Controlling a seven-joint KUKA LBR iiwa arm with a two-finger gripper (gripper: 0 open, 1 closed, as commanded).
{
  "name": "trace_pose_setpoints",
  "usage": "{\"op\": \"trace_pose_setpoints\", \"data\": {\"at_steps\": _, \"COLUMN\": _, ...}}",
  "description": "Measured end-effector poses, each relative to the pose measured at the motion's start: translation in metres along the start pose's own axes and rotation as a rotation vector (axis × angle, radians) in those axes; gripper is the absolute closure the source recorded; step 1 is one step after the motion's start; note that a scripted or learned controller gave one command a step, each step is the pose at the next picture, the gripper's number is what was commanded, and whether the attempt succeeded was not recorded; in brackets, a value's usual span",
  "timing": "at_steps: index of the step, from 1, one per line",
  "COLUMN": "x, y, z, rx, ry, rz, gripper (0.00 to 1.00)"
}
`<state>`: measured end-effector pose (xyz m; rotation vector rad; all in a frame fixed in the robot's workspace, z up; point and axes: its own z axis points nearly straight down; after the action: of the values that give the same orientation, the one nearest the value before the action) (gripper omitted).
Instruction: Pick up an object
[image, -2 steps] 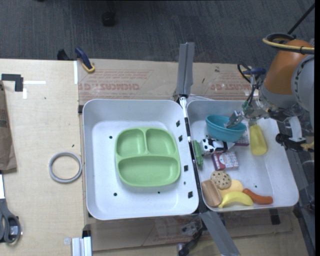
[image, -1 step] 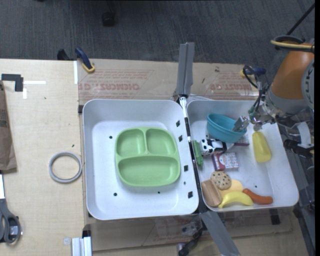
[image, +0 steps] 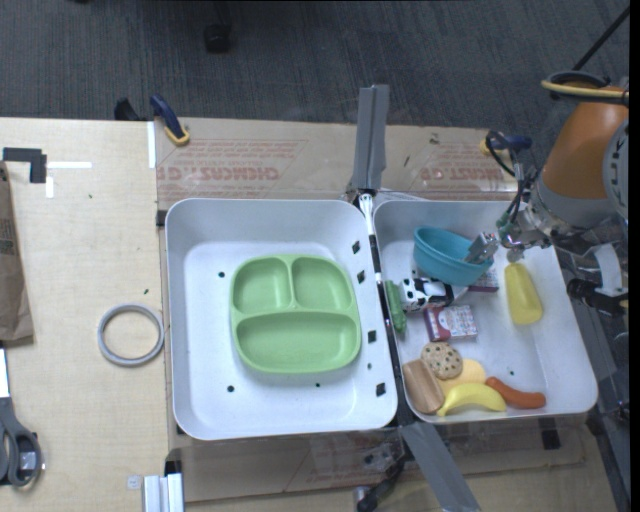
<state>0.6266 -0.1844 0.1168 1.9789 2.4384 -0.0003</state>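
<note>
The gripper (image: 487, 247) is in the right bin (image: 575, 345) and pinches the rim of the blue bowl (image: 447, 253). A green plate (image: 295, 313) lies in the left bin (image: 190, 330).

Dark grey carpet floor (image: 300, 50) lies behind a pale wooden bench (image: 80, 250), with a brown cardboard sheet (image: 260, 165) laid under evenly lit bins
</note>
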Motion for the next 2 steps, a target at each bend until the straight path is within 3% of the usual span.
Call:
{"op": "trace_pose_setpoints", "data": {"at_steps": 1, "x": 0.042, "y": -0.014, "z": 0.024, "rx": 0.0, "ry": 0.001, "rz": 0.28, "gripper": 0.0}}
{"op": "trace_pose_setpoints", "data": {"at_steps": 2, "x": -0.027, "y": 0.028, "z": -0.098, "rx": 0.0, "ry": -0.001, "rz": 0.078, "gripper": 0.0}}
